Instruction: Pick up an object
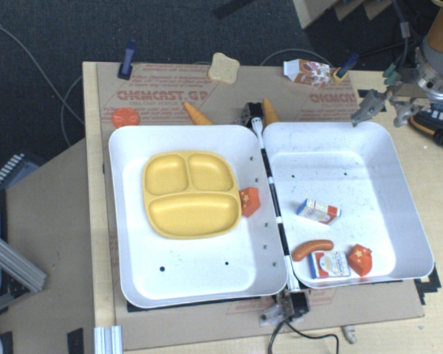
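The right bin (399, 190) holds a small white carton (318, 210), a sausage (311, 249), a red, white and blue box (331, 265) and a red strawberry-like piece (360, 259). In the left bin (207, 279) lies a yellow divided plate (191, 195) with a small red block (249, 200) at its right edge. My gripper (382, 115) hangs above the back right corner of the right bin. Its two fingers are spread apart, open, with nothing between them. It is far from all the objects.
Behind the bins on the brown board lie a bread slice (224, 67), two orange carrots (197, 113) (269, 110), a red disc (125, 116), a blue item (126, 59) and a small carton (308, 71). The arm (437, 50) comes in from the upper right.
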`<state>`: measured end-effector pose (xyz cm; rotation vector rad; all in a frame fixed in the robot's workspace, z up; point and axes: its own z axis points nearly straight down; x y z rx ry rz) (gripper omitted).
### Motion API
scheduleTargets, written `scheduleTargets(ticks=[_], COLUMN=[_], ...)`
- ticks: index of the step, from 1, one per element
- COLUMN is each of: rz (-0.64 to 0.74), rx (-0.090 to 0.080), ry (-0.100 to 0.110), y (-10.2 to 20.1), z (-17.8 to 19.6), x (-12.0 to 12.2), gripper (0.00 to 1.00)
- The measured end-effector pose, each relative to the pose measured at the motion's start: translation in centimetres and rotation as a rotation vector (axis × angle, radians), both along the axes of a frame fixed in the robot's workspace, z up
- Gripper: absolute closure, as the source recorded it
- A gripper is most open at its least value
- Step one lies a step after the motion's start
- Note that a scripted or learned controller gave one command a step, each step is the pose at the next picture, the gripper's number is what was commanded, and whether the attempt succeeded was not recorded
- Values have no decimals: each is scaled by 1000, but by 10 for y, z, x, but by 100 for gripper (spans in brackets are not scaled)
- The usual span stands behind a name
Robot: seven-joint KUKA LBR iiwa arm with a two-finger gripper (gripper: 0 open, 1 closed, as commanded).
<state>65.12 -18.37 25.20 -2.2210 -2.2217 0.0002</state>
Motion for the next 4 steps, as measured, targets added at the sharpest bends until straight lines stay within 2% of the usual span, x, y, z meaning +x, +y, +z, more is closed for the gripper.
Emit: scheduleTargets(ticks=[1, 2, 3, 4], rz=[-1, 2, -1, -1], rx=[1, 3, 1, 1], ry=[4, 2, 2, 2], y=[-16, 70, 48, 63], z=[-108, -121, -149, -137], x=[-76, -84, -103, -173], gripper=[0, 0, 0, 0])
